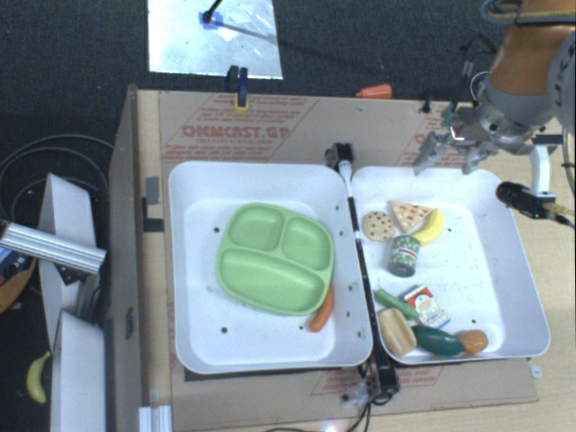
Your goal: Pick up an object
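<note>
My gripper (449, 156) hangs above the far edge of the right bin (517, 268), its two fingers spread open with nothing between them. In that bin lie a round cookie (377, 227), a pizza slice (409, 215), a yellow banana (431, 229), a small can (403, 256), a red and white box (425, 305), a green bean (393, 299), a tan bread piece (396, 330), a dark green vegetable (436, 339) and an orange piece (472, 340). All of them rest well below and in front of the gripper.
The left bin (193, 241) holds a green divided tray (274, 258) with an orange carrot (321, 314) beside its near right corner. A black clamp (341, 156) sits between the bins at the far edge. A black fitting (522, 199) juts over the right bin's far right corner.
</note>
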Robot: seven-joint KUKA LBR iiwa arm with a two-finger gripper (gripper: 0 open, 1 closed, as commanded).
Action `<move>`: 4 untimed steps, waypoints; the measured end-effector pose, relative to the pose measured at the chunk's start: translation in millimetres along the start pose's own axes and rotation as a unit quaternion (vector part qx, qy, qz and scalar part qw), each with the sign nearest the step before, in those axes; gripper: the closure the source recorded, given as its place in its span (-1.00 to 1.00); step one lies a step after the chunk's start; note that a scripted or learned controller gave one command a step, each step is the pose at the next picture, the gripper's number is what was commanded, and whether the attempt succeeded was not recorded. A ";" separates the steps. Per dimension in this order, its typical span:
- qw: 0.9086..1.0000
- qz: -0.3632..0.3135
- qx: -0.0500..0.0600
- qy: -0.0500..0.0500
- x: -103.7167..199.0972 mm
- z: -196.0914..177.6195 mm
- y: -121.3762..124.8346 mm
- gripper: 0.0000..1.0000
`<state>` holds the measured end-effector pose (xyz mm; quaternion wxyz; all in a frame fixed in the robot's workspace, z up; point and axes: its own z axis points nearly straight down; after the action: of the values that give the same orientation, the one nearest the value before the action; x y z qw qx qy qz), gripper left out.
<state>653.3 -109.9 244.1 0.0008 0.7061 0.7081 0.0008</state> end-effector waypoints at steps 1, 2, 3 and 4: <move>1.000 0.001 0.006 0.001 9.4 87.8 -54.0 -1.00; 1.000 0.002 -0.005 -0.005 15.6 156.8 -60.6 -1.00; 1.000 0.002 0.002 0.000 13.0 160.0 -103.2 -1.00; 1.000 0.000 0.000 0.000 13.9 149.1 -100.4 1.00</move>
<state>553.2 -96.4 94.8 0.0009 0.7064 0.7078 0.0010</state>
